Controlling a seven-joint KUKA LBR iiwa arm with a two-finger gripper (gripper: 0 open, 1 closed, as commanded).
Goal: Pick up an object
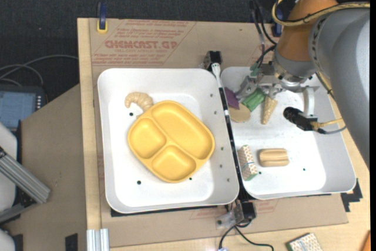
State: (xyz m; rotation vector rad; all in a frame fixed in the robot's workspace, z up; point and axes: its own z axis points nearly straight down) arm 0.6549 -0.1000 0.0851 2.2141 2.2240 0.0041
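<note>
Inspection, from the largest item down.

The pale wooden surface (88,126) carries two shallow trays side by side. The left white bin (108,144) holds a yellow three-compartment plastic plate (170,139), with a small tan croissant-shaped toy (138,100) touching its upper-left rim. The right white bin (317,173) holds the smaller items.

My grey arm (346,56) reaches in from the right, and my pincer (262,86) sits low over the upper-left corner of the right bin. Its housing hides the tips, so I cannot tell whether it is spread or pressed together, and I record nothing as held.

Candidates, in order of size:
- A tan bread-roll toy (273,157) lies alone on open floor, well apart from the rest.
- A beige waffle-cone toy (268,110) lies just below the pincer.
- A green plastic piece (252,101) is beside the cone, possibly touching the pincer.
- A pale round biscuit-like disc (239,115) and a purple piece (233,100) crowd the bin's left wall.
- A small patterned block (248,161) lies against that wall lower down.

Assessment: the step in hand is the approach and closure on the corner cluster. The green piece is nearest. To do it well I should straddle one item only, keep clear of the wall, descend fully before closing, and lift straight up. The crowding invites a glancing, partial grip.
</note>
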